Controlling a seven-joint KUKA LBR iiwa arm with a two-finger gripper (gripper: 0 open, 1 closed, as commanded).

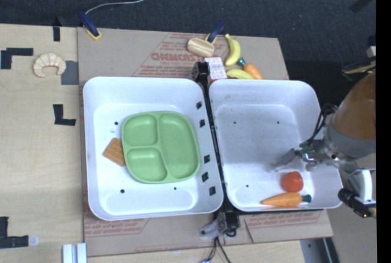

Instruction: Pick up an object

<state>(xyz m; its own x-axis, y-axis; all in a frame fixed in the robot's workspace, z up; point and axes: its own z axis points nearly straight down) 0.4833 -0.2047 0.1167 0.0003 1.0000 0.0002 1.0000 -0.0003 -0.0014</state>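
A small red tomato (292, 182) sits low in the right bin (256, 94), toward the frame's lower right, with a carrot (284, 199) just below it. The tomato looks light, round and smooth, so it may roll or slip; a grip across its widest middle seems safest. The gripper (286, 162) hangs just above and left of it; whether its jaws are wide or narrow I cannot tell. In the left bin (98, 152) lies a green tray (161, 147).
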